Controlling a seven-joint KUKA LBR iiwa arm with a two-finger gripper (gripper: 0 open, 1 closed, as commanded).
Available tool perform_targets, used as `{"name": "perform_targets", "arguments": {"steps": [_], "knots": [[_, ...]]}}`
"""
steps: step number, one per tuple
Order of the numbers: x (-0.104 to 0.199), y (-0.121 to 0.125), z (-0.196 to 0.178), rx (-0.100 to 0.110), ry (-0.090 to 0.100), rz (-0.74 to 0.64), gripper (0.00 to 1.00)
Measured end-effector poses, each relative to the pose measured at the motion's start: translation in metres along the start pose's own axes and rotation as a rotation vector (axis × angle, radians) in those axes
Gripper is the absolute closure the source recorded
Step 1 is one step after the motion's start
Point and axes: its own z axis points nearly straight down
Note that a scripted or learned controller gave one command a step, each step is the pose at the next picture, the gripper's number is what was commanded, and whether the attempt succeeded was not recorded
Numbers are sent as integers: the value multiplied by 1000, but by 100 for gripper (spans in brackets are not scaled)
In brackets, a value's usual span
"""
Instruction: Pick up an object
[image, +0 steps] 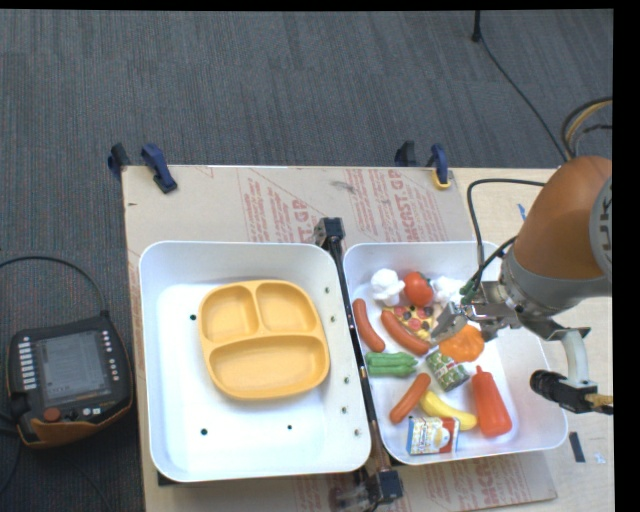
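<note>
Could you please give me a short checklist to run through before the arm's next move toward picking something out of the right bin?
1. Pincer is over the right bin: ok, it sits above the toy food near the pizza slice.
2. Something sits between its tips: cannot tell, the tips blur into the clutter.
3. Target stands apart from its neighbours: not ok, the pizza slice, tomato and orange piece crowd together.
4. Pickable items are present: ok, sausages, a banana and a green bean pod lie in the bin.
5. Left bin has room to drop: ok, bare floor shows around the yellow divided plate.
</note>
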Motion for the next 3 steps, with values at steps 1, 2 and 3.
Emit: {"name": "perform_targets", "arguments": {"steps": [1, 2, 3], "knots": [[5, -20, -16, 0, 1, 0, 100], [4, -28, -17, 0, 0, -1, 100], [22, 14, 22, 0, 0, -3, 100]]}}
